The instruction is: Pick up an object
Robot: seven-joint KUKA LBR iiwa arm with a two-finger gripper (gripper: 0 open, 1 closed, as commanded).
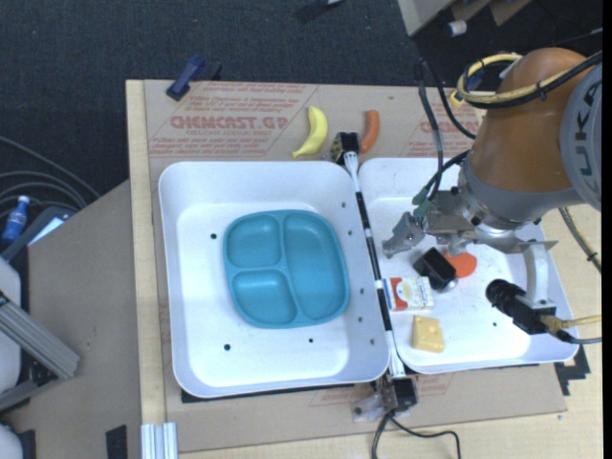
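Note:
My gripper [435,261] hangs low over the right bin [497,352], near its middle, under the big orange-and-grey wrist. A small red-orange object [463,265] lies just to its right, touching or nearly touching the gripper's black tip. A white and red packet [413,295] lies just below the gripper on the bin floor. A yellow cheese wedge [428,334] sits nearer the front edge. Nothing is visibly lifted off the bin floor.
The left bin [191,352] holds a blue divided plate [286,267]. A toy banana [312,132] and an orange piece [369,130] lie on the bench behind the bins. A black cylinder [512,303] on the arm's side juts over the right bin. Cables trail around the wrist.

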